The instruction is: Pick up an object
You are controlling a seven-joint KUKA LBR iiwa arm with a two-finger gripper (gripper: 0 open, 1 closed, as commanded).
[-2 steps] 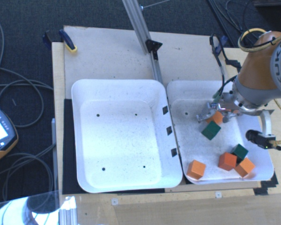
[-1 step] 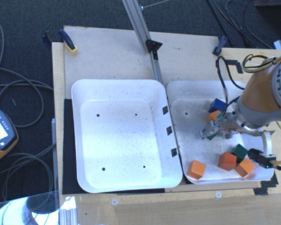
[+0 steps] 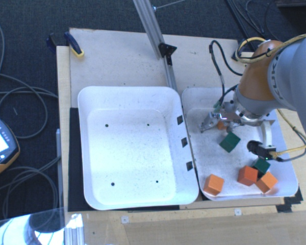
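Hanging over the right bin [image 3: 290, 160], the gripper [image 3: 217, 120], jaw state untellable, sits just up-left of the green block [image 3: 229, 142].

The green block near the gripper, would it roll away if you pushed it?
Probably not. The green block has flat faces and corners, so it would likely slide or tip rather than roll. It looks solid and stiff, and being small it is probably light enough for the gripper.

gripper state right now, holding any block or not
Gripper: cannot be told whether open or closed. It is low in the right bin, just above-left of the green block, and no block can be seen held in it.
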